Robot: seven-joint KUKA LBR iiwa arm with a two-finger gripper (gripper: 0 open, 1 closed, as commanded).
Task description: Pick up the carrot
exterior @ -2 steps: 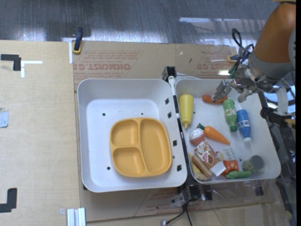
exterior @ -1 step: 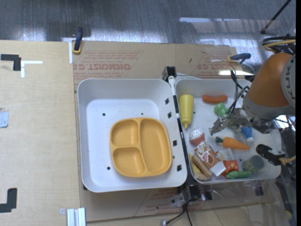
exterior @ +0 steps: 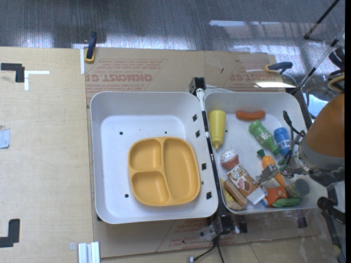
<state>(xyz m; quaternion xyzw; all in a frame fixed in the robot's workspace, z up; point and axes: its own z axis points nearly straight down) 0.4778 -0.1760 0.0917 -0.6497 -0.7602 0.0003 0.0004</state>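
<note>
Low over the right white bin (exterior: 241, 104), the metal two-finger gripper (exterior: 272, 172) sits right at the slim orange carrot (exterior: 272, 169), and whether it pinches the carrot or merely touches it cannot be told. From the right, the grey arm with its orange band (exterior: 332, 127) slants down. Crowding the carrot are a green bottle (exterior: 262, 135), a blue can (exterior: 282, 138), a green pepper (exterior: 287, 202) and a printed snack box (exterior: 244, 183). Well apart, a yellow divided plate (exterior: 163, 170) lies in the left white bin (exterior: 109, 147).

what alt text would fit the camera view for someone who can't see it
The arm's pincer sits low over the orange carrot in the cluttered right bin, among a yellow bottle, green bottle and sausage. The left bin holds a yellow divided plate.
</note>
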